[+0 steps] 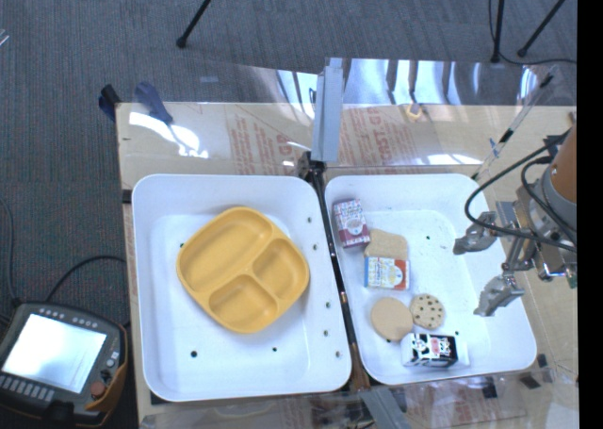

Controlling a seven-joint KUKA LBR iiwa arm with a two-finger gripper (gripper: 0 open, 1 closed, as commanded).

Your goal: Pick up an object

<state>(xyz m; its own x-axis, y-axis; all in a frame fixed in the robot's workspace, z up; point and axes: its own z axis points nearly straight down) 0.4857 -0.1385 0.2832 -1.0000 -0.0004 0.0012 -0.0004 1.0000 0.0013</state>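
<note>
Grey carpet surrounds the tabletop (pixel 236 140) as the hand (pixel 485 270), fingers spread apart and empty, hovers right of the cookie (pixel 427 309). A clean pick likely requires centring above one item, clear of neighbours, before closing.

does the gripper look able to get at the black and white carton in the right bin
Probably yes. The gripper hovers over the right bin's right side, and the black and white carton lies uncovered near the front, only a cookie close by.
</note>
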